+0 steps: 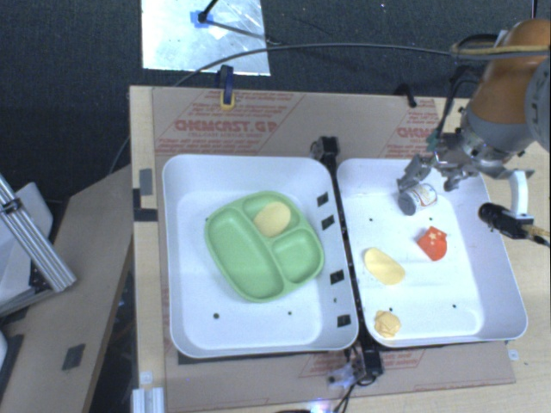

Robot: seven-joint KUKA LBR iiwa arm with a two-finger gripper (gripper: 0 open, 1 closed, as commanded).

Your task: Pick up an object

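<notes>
Near the front of the right bin [499, 317]: a small yellow lump [386, 323] by the front wall, too small to name. Just behind it, a pale yellow oval thing [384, 267], lying flat. A bit farther back and to the right, a small red-orange thing [433, 243] with a white spot, shape hard to make out. In the left bin [189, 317], a green tray [263, 246] with three parts, tilted on the floor of the bin; in its far small part, a yellow lump [273, 218]. Farther back in the right bin, a small grey and white can-like thing [417, 198], blurry, right below the gripper [430, 172]. Cannot tell if the fingers are open or closed, or if touching the can-like thing. Arm [510, 93] cut off at the right edge. Behind both bins, brown cardboard [258, 123] with red letters on the surface, with a shiny sheet [204, 26] at the far back.
</notes>
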